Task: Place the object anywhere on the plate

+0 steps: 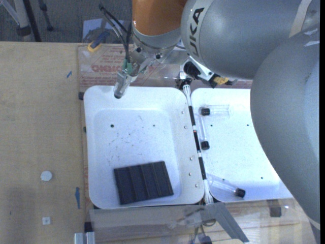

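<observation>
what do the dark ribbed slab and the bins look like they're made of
Dark ribbed slab: probably rubber or matte plastic, dull dark grey with moulded grooves and no glare. Left bin and right bin: likely smooth white plastic, with rounded moulded corners and a soft sheen.

Bright, even light; soft focus; faint shadows.

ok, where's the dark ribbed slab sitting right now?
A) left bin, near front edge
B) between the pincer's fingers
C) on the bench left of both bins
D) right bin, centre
A: the dark ribbed slab lies flat on the floor of the left bin, close to its front wall, while the pincer hangs over that bin's far left corner, well apart from it.
</observation>
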`<action>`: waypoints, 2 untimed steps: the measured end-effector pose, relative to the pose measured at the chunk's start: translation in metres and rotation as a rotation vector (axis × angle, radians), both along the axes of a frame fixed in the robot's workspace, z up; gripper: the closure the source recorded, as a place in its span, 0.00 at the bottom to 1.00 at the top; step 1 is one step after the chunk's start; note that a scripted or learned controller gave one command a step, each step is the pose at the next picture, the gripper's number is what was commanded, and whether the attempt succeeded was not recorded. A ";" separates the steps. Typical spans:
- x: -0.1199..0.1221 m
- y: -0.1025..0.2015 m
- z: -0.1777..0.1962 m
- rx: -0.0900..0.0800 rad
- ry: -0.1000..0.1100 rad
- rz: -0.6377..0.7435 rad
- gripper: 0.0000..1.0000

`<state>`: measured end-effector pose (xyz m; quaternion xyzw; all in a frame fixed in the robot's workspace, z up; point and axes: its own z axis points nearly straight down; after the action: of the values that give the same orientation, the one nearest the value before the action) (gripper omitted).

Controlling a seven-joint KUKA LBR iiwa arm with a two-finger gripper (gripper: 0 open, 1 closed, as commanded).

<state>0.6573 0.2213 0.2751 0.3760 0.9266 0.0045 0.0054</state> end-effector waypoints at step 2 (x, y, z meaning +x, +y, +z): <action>0.003 -0.002 -0.025 -0.003 0.008 0.066 1.00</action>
<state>0.6607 0.2189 0.2501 0.3451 0.9386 0.0017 0.0023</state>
